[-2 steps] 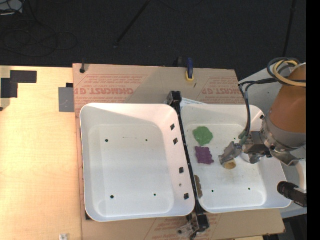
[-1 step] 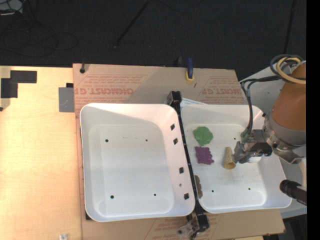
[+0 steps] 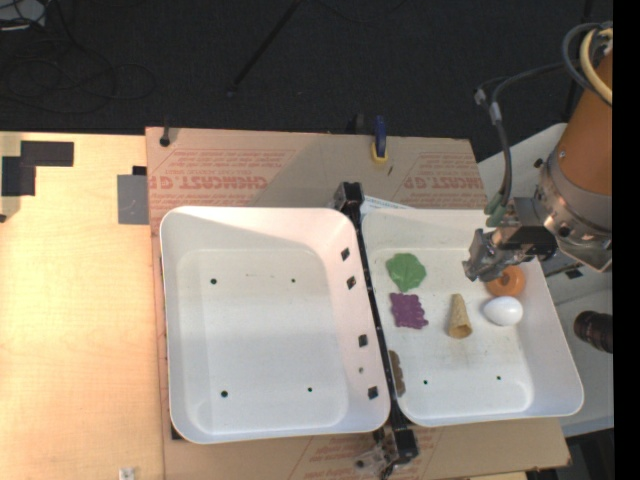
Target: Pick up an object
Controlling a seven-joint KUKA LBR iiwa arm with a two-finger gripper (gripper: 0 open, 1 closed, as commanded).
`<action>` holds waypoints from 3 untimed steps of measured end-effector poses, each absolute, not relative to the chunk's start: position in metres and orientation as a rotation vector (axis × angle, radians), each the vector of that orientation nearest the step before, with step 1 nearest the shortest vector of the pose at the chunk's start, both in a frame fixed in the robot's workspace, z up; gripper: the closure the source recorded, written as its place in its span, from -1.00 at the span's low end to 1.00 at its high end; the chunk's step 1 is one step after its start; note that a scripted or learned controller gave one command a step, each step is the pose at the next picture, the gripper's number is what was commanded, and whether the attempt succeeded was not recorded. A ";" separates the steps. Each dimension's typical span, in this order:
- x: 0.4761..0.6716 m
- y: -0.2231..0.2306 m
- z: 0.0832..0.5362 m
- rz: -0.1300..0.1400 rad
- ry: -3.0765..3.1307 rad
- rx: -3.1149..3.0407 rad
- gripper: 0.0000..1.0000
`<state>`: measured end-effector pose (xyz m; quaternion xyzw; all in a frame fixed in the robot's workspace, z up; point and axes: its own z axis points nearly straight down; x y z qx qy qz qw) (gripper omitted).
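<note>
The gripper (image 3: 488, 261) hung over the upper right part of the right bin (image 3: 545, 393), its dark fingers pointing down and to the left. Whether they were parted or closed could not be made out, and nothing could be seen between them. Just beside them, partly hidden under the tool, lay an orange object (image 3: 506, 282), and touching its lower edge sat a white egg-shaped object (image 3: 503, 311). A tan cone (image 3: 458, 316) lay a little to the left of the egg, its narrow end pointing up. Farther left, near the divider between the bins, a green leafy piece (image 3: 405, 270) rested above a purple grape-like cluster (image 3: 408, 310), the two nearly touching. A small brownish item (image 3: 396, 370) lay against the bin's left wall, lower down. The left bin (image 3: 180, 268) stood alongside, sharing that middle edge. The orange object and the egg crowded the space beneath the gripper, while the cone stood apart with room around it.
</note>
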<state>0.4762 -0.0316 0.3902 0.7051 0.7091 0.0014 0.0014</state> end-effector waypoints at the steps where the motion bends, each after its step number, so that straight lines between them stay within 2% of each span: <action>1: 0.501 0.013 0.365 -0.005 2.226 2.221 1.00; 2: 0.494 0.066 0.389 -0.004 2.223 2.222 1.00; 3: 0.505 0.135 0.491 0.005 2.225 2.215 1.00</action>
